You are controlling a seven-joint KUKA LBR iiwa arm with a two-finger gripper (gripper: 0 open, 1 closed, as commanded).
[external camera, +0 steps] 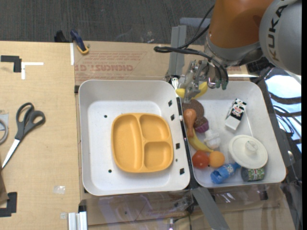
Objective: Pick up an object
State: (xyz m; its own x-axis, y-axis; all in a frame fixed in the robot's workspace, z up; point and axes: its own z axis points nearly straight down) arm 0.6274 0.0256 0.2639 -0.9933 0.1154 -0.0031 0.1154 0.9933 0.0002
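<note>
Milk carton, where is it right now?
The milk carton lies in the right bin, toward its far right side, just above the white lid.

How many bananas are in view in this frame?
2. One banana is at the gripper, over the right bin's far-left corner; another banana lies lower among the pile. More may be hidden underneath.

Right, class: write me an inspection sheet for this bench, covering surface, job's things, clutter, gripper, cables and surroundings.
Surface: wooden bench with left bin and right bin side by side.
Job's things: banana, tomato, orange, white lid, milk carton, blue bottle in the right bin.
Clutter: yellow tray in the left bin; scissors on the bench.
Gripper: gripper over the right bin's far left corner, a yellow object between its fingers.
Cables: black cables behind the arm.
Surroundings: dark floor.
</note>
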